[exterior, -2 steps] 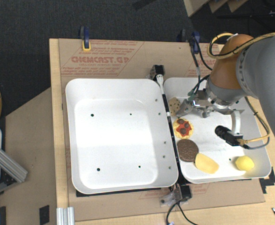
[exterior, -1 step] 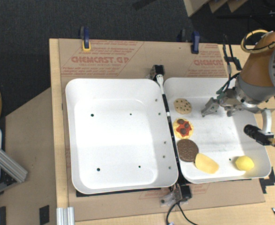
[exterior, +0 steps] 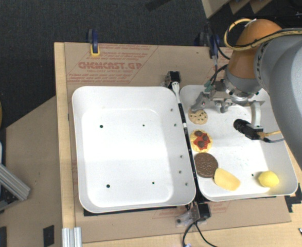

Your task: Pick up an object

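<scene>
- Two fingers of my hand (exterior: 210, 107) stand apart with nothing between them, low over the far end of the right bin (exterior: 243, 153). Spread like this, they are set to close on something, not to carry it.
- Just beside the fingertip nearer the bins' shared wall lies the chip cookie (exterior: 197, 117), flat on the bin floor. I judge it the likeliest pick, though it sits beside my fingers, not between them.
- Beyond it, in a row along that wall, lie a red-and-yellow food piece (exterior: 201, 140), a dark round biscuit (exterior: 206, 164) and, just beside the biscuit, a pale yellow lump (exterior: 226, 179). Flat things so near the wall probably leave a finger little room.
- A yellow fruit (exterior: 268, 178) sits well apart on open floor, likely easier to straddle.
- The left bin (exterior: 125, 148) sits alongside on the tabletop (exterior: 114, 60).
</scene>
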You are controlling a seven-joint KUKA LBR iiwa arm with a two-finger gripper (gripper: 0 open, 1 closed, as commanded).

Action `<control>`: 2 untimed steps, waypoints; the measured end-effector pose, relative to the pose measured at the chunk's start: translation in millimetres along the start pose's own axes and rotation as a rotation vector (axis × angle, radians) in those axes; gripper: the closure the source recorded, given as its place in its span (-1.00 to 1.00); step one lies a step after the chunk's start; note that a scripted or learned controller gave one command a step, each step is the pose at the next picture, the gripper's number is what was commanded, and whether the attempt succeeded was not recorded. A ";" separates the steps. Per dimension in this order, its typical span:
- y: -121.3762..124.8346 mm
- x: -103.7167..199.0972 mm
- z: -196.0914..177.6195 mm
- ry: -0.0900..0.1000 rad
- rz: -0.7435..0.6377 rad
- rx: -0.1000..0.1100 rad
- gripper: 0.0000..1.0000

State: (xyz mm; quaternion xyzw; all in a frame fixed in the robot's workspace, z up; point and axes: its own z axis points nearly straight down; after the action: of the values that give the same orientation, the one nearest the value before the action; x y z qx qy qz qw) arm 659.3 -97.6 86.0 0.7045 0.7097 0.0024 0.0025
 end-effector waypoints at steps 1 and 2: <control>-60.3 2.8 -15.5 0.002 0.009 0.012 -1.00; -55.2 4.1 1.3 0.001 0.007 0.009 -1.00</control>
State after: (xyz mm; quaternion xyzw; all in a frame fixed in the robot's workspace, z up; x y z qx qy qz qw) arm 604.2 -93.9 84.3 0.7070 0.7072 -0.0005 -0.0010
